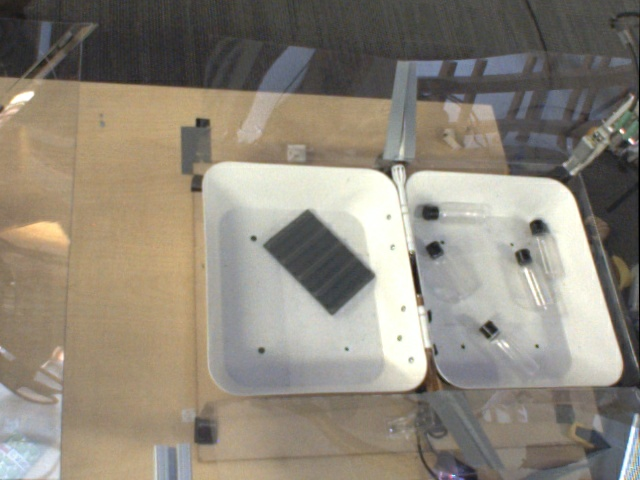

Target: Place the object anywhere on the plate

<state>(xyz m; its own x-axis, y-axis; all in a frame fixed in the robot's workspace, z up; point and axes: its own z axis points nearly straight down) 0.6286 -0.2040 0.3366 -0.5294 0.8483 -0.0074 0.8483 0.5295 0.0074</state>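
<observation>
A dark grey ribbed plate lies flat and turned at an angle in the left white bin, a little above the bin's middle. Several clear vials with black caps lie in the right white bin. One vial lies near the bin's top left. Two vials lie side by side at the right. Another vial rests near the bin's lower middle. A black cap with a faint clear body sits by the left wall.
The two bins touch along a central ridge. A grey metal bar runs up from the join. Small black brackets stand at the left bin's corners. Cables and clear fittings crowd the right edge.
</observation>
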